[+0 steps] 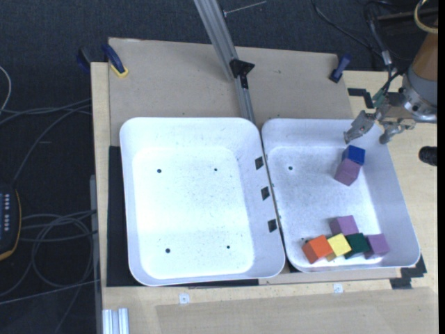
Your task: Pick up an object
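Poised over the far right corner of the right bin (389, 186): the pincer (371, 132), fingers (356, 132) splayed wide apart, nothing between them. Hanging from the grey wrist of the arm (424, 82) reaching in from the right.

Just below and slightly inward of the open fingers, a small blue block (355, 154), seemingly perched on the far end of a purple block (346, 172), the two touching. Both lying near the bin's far right corner, just short of the pincer, not gripped.

Huddled along the near right corner of the same bin, well apart from the pincer: an orange block (319, 248), a yellow block (338, 244), a green block (357, 243), a second purple block (343, 225) behind them and a third purple block (378, 243) at the row's right end, all pressed close together.

To the left, touching along the shared edge, the left bin (132, 186), white with dark specks.

Beyond the bins, on the far side of the bench (292, 89), a slanted metal rail (219, 33), with blue clamps (115, 60) at the far corners. Cables (49, 214) trailing over the dark floor at left.
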